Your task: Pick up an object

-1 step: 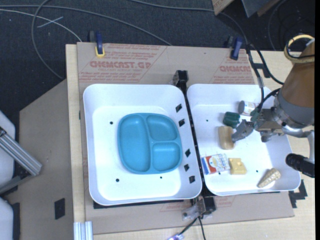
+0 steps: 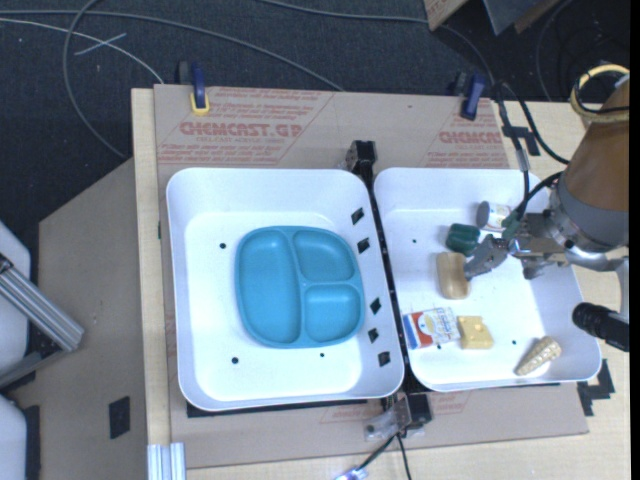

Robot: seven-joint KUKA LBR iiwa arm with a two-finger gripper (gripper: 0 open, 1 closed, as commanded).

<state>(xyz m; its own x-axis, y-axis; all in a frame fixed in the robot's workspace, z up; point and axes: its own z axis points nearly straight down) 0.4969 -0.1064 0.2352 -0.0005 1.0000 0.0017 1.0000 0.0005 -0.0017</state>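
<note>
arm [image 2: 600, 183]: grey casing | orange band above wrist | wrist metal grey, perhaps black-cabled

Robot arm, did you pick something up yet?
Not yet, it seems. The gripper is low in the right bin, close to the tan piece and the dark green object, but nothing shows between its fingers. Grasping and lifting are left. The blue plate sits in the left bin.

bins [image 2: 200, 298]: glossy white plastic
divided plate [image 2: 300, 286]: smooth blue plastic
bench board [image 2: 260, 123]: matt printed paper covering
</note>
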